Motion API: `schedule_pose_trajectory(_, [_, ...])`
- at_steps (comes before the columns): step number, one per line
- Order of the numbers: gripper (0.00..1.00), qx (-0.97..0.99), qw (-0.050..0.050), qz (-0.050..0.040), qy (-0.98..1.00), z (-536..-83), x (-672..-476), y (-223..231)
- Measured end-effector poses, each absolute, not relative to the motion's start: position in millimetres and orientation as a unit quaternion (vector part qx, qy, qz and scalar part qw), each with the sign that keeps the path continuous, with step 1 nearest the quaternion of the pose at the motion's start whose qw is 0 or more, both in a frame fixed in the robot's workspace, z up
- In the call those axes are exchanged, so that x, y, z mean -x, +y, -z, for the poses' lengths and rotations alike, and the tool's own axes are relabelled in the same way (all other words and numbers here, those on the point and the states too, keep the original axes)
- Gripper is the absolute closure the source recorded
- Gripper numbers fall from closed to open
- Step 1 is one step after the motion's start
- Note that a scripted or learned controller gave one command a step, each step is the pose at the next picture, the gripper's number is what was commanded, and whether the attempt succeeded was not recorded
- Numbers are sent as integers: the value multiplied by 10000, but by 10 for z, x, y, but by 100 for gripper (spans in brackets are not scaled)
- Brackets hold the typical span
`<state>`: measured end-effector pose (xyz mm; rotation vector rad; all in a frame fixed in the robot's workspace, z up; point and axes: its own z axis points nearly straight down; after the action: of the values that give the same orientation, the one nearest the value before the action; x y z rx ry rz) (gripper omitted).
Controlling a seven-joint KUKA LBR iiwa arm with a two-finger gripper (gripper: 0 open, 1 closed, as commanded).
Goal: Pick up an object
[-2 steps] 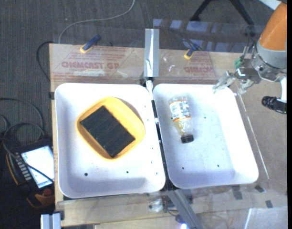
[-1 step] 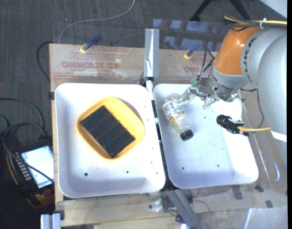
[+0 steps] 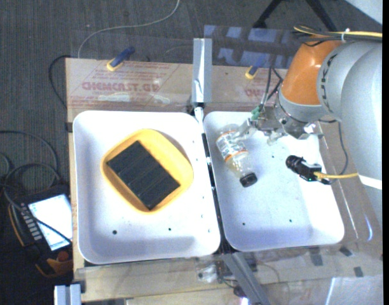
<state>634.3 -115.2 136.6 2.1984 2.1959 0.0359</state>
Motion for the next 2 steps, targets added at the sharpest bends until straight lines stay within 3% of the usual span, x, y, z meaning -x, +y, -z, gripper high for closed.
schedule_pose_trajectory(1, [0,-7012,183,-129,7127,-1349,-6342,-1128])
schedule_pose_trajectory(2, [0,-7477,5,9,6641,-1648,-6490,-1054])
